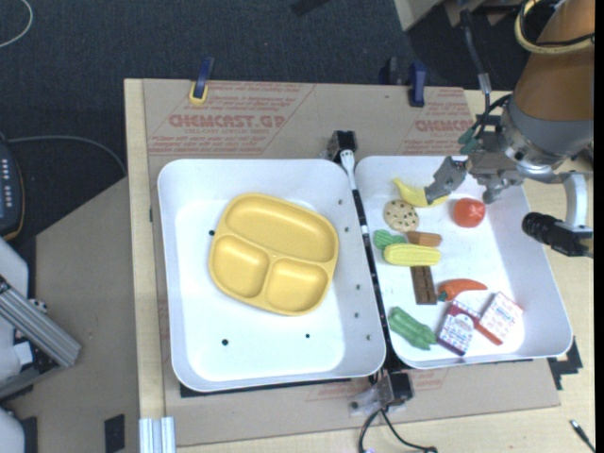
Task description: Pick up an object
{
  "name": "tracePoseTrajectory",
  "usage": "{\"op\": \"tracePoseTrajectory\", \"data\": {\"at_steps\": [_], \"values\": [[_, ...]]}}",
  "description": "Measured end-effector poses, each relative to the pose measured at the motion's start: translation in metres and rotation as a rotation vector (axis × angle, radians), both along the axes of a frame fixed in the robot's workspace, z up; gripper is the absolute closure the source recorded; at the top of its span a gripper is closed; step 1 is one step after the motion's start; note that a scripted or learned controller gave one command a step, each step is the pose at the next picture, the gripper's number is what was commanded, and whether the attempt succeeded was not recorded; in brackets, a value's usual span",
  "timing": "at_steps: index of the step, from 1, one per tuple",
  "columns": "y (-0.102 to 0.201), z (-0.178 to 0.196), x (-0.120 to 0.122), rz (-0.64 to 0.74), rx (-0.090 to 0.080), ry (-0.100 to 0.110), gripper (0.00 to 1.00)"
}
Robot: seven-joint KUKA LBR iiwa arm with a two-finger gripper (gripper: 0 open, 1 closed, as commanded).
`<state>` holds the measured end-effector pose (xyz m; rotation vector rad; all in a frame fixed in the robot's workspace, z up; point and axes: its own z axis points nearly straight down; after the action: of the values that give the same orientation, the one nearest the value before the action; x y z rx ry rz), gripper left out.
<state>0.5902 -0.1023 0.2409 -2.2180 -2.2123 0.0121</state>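
My gripper [465,183] hangs over the right bin [538,281] with fingers spread wide and nothing between them; the red tomato [468,212] sits just below the gap, toward the bin's near side; banana [410,192] to its left.

The brown board [283,111] under the bins carries red print reading "CHEMCAST G.P" in the upper middle of the frame, with smaller lines above and below too small to read. The same red print shows partly at upper right. The small cartons [481,321] at lower right bear print too small to read.
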Motion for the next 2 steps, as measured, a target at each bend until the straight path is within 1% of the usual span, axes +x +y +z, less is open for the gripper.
{"op": "tracePoseTrajectory", "data": {"at_steps": [1,2], "values": [[0.000,0.007,0.002,0.003,-0.001,-0.013,0.00],[0.007,-0.049,0.010,0.004,0.000,-0.006,0.00]]}}
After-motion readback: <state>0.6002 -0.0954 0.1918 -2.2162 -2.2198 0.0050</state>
